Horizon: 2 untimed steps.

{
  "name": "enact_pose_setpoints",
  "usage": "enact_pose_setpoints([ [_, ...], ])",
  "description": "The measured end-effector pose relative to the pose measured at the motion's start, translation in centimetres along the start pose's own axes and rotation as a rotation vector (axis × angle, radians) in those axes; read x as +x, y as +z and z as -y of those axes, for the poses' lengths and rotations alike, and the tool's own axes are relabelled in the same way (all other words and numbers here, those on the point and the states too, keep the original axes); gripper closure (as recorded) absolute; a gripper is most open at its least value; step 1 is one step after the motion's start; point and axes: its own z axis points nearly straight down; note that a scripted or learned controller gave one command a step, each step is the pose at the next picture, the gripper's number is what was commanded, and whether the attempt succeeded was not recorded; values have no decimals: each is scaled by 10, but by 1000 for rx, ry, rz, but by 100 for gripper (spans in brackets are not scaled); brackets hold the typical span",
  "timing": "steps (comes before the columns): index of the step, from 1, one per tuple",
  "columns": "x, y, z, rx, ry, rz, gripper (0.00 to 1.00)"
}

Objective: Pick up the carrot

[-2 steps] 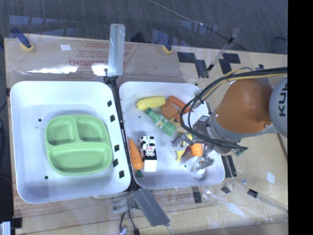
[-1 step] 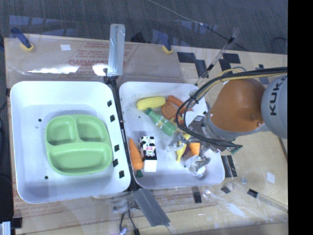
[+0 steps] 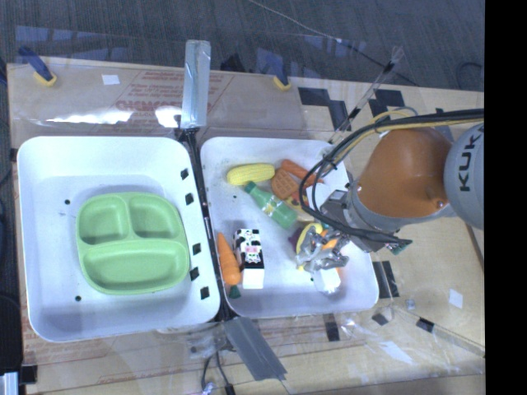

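Orange and slim, the carrot (image 3: 227, 258) lies in the right bin (image 3: 346, 299), along that bin's left wall near its front corner, its green end pointing toward the front edge. Just beside it, on its right, stands a small black-and-white carton (image 3: 249, 257), so close that the two look to be touching. The gripper (image 3: 323, 255) is well apart from the carrot, over the right part of the same bin, with the carton and a stretch of bare white floor between them. It hangs low above a cluster of small things, one white and one purple and yellow, too jumbled to name; whether the tool is spread or closed, and whether it grips anything, I cannot tell, since the wrist and cables cover it. Farther back in the bin lie a yellow corn cob (image 3: 250, 173), a green bottle (image 3: 272, 205) set on a slant, and an orange-brown waffle-like piece (image 3: 287, 183). The left bin (image 3: 33, 220) bears a green divided plate (image 3: 132, 242).
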Motion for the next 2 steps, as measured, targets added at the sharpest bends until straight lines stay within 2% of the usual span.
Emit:
enact_pose_setpoints([
  [1,-19,-101,-36,2,8,3,100],
  [2,-35,-142,-69,-3,136,1,100],
])
